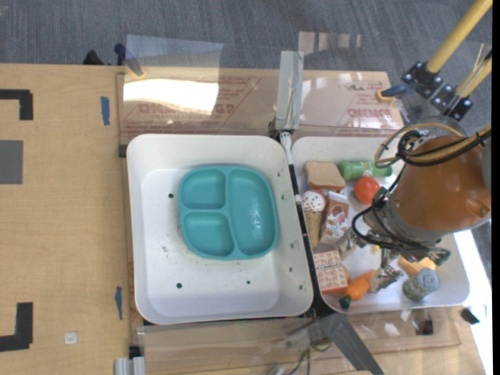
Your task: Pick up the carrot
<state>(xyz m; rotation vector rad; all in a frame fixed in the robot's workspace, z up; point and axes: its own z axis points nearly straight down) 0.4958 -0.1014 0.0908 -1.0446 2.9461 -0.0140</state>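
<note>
Your hand (384,268) is low in the right bin (457,291); its opening can't be told. The carrot (358,289) lies just beside it, toward the left bin (148,233). Not yet lifted; pickup remains.

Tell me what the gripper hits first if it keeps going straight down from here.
Most likely the small orange carrot on the right white bin's floor: the gripper points down just beside it. Depth is unclear, so it may meet bare floor instead.
</note>
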